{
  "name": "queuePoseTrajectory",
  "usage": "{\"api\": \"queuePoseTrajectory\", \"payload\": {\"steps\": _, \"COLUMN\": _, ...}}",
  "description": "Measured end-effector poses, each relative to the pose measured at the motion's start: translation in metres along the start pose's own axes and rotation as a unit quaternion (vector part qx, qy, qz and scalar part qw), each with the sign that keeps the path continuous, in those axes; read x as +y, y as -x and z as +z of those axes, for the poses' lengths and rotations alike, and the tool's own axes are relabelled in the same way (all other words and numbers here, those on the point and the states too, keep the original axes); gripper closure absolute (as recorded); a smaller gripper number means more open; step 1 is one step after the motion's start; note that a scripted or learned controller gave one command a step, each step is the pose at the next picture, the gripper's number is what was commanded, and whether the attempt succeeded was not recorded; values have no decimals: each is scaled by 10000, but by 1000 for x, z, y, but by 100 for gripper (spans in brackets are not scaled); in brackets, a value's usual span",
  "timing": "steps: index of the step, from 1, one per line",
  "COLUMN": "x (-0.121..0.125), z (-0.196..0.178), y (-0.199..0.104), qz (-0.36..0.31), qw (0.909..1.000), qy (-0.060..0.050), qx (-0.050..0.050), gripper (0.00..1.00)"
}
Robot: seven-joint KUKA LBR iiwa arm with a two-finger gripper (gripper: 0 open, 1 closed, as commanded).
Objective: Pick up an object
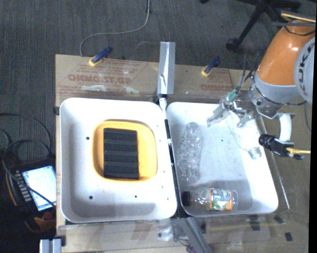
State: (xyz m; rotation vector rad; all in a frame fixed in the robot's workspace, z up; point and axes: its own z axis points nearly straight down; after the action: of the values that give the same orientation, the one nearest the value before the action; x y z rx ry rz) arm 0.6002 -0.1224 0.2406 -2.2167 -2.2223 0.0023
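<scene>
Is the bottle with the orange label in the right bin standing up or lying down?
Lying down. The bottle rests on its side along the near wall of the right bin, dark cap pointing toward the left bin.

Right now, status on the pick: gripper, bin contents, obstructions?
Gripper open, over right white bin's far end, holding nothing. Clear crushed plastic bottle and orange-labelled clear bottle lying loose below it. Yellow tray with black ribbed insert in left bin. Nothing blocking.

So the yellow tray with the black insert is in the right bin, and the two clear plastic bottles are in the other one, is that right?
Not quite. The camera view shows the yellow tray with its black insert in the left bin. The two clear plastic bottles lie in the other one, the right bin.
</scene>
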Motion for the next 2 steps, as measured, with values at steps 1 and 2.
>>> {"api": "queuePoseTrajectory", "payload": {"steps": 1, "x": -46, "z": 47, "y": 33, "qz": -256, "qw": 9997, "qy": -1, "qx": -4, "gripper": 0}}
{"api": "queuePoseTrajectory", "payload": {"steps": 2, "x": -31, "z": 12, "y": 18, "qz": -1570, "qw": 9876, "qy": 13, "qx": -8, "gripper": 0}}
